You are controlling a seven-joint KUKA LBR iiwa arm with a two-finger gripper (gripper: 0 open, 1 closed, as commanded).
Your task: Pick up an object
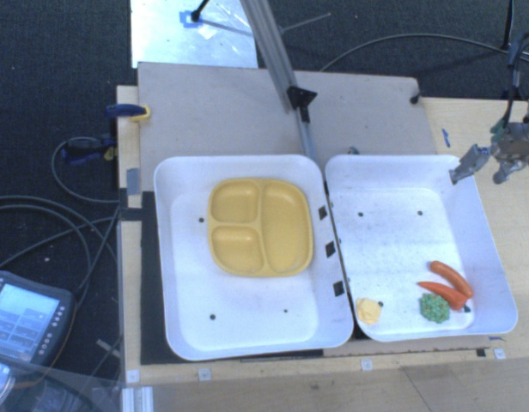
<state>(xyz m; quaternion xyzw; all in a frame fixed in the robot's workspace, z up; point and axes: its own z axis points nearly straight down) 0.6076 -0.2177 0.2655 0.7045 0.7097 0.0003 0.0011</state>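
Gripper (486, 165) hovers at right bin (393, 230) far edge, jaws spread, holding nothing; descend squarely over orange carrots (449, 283), avoiding green broccoli (434, 307)

Glossy yellow plastic tray (260, 227); smooth white plastic bins (187, 316).
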